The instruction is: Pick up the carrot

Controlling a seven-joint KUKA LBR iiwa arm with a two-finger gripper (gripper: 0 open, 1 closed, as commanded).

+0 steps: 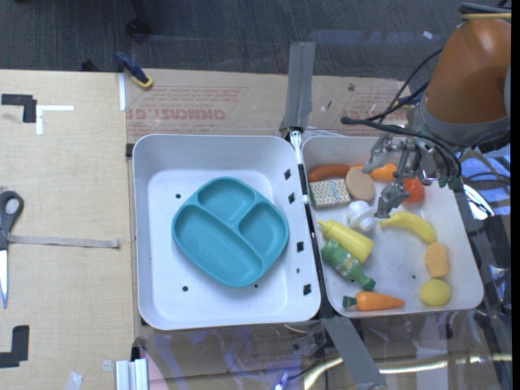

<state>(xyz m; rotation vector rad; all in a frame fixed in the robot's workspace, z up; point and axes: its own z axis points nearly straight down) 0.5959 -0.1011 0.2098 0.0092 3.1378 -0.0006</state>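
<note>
In the right bin [465, 242] the carrot [375, 301] lies near the front wall, its green top pointing left and its orange body running to the right, almost level with the bin's front edge. The gripper [392, 195] hangs well apart from it, over the back half of the bin among the crowded food there; whether it is open or closed I cannot tell, since cables and the wrist blur into it, and nothing can be seen held in it.

The step in hand, as I judge it, is the approach — the arm has to travel toward the bin's front before it can come down. To do that well it should rise clear first, since the banana [411, 225], the yellow bottle [348, 237] and the green bottle [346, 264] lie between gripper and carrot. The green bottle ends just beside the carrot's leafy tip, so the grasp is better aimed at the orange body, right of the middle, away from that neighbour. The jaws should close across the carrot's short width, not along its length. The front wall is near, so the descent needs to be straight down — a slanted one may clip the rim. The lemon [435, 292] sits to the right, apart enough to leave room. The left bin [146, 242], with the blue plate [231, 231], plays no part
</note>
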